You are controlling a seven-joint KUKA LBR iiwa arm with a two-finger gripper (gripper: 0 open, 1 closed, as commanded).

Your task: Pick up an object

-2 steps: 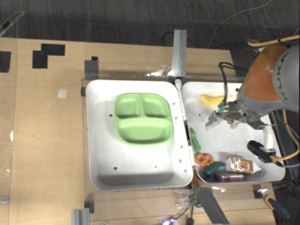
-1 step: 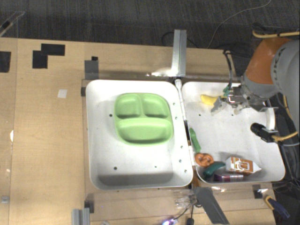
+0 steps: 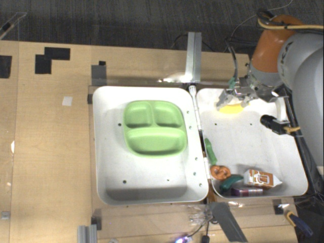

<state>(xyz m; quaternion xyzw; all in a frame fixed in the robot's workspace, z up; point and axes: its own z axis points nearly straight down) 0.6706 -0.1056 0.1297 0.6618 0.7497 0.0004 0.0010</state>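
Two shallow white bins are seen side by side on a pale wooden bench (image 3: 45, 146). The left bin (image 3: 109, 178) sits in the middle of the frame, the right bin (image 3: 253, 146) at centre right. A grey metal post (image 3: 194, 54) is set at the upper edge where the two bins meet.

A green divided plate (image 3: 154, 126) with three compartments is laid flat in the left bin, toward its upper half.

The arm (image 3: 304, 80) is reached in from the upper right, with its orange band (image 3: 266, 49) seen above the wrist. The gripper (image 3: 234, 97) is placed low over the upper left corner of the right bin. A yellow object (image 3: 230, 109) is seen on the bin floor directly under and just beside the gripper tip, partly covered by it. Contact between the two cannot be told. Whether the gripper is open or closed cannot be told either, and nothing is clearly seen held.

Other items are gathered along the lower edge of the right bin, well apart from the gripper. A green marker-like stick (image 3: 209, 150) is laid along the left wall. An orange-brown round item (image 3: 220, 172) is seen just below it. A small white and brown carton (image 3: 260, 177) is laid on its side to the right. A dark purple item (image 3: 248, 190) is laid against the lower wall, too small to name.
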